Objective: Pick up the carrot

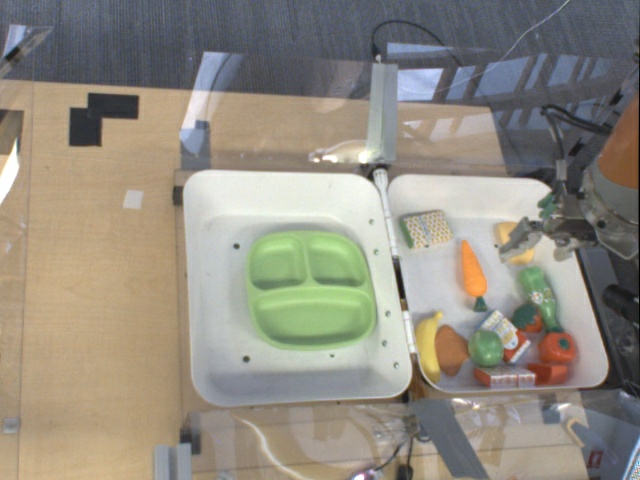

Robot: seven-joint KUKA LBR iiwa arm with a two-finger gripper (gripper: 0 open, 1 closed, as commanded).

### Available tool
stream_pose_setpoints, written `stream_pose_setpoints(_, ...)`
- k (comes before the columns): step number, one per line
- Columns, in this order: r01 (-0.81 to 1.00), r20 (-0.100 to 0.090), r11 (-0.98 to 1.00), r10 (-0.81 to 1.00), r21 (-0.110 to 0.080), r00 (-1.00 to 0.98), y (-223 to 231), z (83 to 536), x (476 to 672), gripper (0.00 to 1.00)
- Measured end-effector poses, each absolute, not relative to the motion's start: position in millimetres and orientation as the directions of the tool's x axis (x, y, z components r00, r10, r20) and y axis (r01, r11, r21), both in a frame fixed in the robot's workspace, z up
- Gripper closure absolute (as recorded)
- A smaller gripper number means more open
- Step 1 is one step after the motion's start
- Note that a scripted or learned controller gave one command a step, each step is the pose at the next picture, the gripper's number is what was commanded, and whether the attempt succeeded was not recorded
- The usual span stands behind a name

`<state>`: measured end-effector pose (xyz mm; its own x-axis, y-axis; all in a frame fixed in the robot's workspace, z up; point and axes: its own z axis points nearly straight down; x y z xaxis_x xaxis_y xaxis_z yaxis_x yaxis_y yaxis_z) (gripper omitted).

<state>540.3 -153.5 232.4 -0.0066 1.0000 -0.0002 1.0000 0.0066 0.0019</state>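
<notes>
Carrot [472, 269] in right bin [452, 194], green tray [311, 290] left

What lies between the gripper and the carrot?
In the camera view, the stretch of bin floor between the gripper and the carrot is bare; a yellow wedge sits just above that line.

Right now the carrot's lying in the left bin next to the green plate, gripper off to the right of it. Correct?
Not quite. The camera view shows the carrot lying in the right bin, among the other toy foods. The green plate sits alone in the left bin. The rest holds: the gripper is off to the carrot's right, near the yellow wedge.
</notes>
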Motion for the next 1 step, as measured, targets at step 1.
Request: stream_pose_setpoints(1,0.96,-0.001,0.279,0.96,0.003,-0.279,-147.4,129.1,562.9,0.0)
